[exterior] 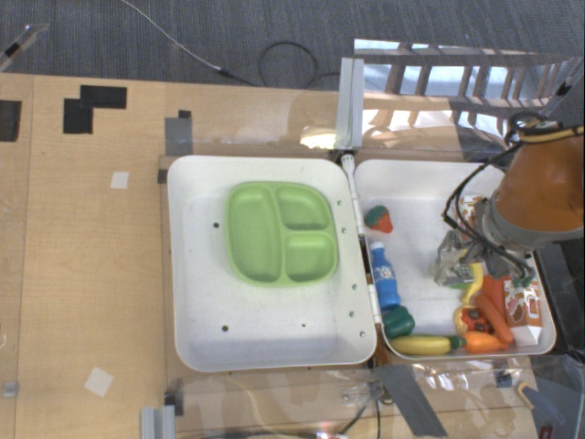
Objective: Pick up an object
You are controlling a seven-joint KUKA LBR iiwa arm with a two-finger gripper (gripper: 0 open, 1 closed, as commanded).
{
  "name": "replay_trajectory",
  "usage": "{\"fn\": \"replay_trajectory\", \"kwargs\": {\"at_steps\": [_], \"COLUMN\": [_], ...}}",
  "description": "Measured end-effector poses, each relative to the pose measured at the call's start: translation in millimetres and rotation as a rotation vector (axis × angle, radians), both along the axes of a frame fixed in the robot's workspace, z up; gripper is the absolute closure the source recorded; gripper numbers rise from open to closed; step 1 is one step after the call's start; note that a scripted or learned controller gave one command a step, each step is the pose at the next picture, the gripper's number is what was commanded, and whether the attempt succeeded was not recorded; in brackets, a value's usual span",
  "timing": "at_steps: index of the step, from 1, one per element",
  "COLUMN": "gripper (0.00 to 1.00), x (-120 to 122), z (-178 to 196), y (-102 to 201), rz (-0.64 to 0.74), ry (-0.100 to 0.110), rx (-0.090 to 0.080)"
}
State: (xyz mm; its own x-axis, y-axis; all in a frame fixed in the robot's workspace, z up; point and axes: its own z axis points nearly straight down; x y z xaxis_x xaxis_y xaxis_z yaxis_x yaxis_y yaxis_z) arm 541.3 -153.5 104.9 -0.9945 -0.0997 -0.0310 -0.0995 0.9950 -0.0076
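Note:
My gripper [454, 265] hangs low over the right bin [416, 190], in its right half, under the orange band of the arm [547, 190]. Just below and right of it lie a yellow piece [473, 283], an orange carrot [494, 305] and a small red toy [471, 319]. A blue bottle [385, 278] lies along the bin's left wall, with a red and green strawberry [377, 219] above it and a dark green item [398, 319] below. A yellow banana [427, 344] and an orange item [483, 341] rest at the front wall.
The left bin [196, 273] holds a green divided plate [281, 232]. A printed packet [524, 302] lies at the right bin's right wall. A metal rack [457, 80] stands behind the right bin, and cables hang by the wrist.

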Motion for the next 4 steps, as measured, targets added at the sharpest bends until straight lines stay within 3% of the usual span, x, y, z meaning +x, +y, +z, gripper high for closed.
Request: {"fn": "replay_trajectory", "kwargs": {"at_steps": [1, 2, 3, 4], "gripper": [1.00, 0.00, 0.00, 1.00], "x": [45, 44, 10, 15], "z": [53, 52, -15, 0], "y": [4, 4, 0, 1], "rz": [-0.106, -0.106, -0.105, -0.100], "ry": [0.017, 0.021, 0.015, 0.001], "rx": [0.006, 0.006, 0.005, 0.003]}}
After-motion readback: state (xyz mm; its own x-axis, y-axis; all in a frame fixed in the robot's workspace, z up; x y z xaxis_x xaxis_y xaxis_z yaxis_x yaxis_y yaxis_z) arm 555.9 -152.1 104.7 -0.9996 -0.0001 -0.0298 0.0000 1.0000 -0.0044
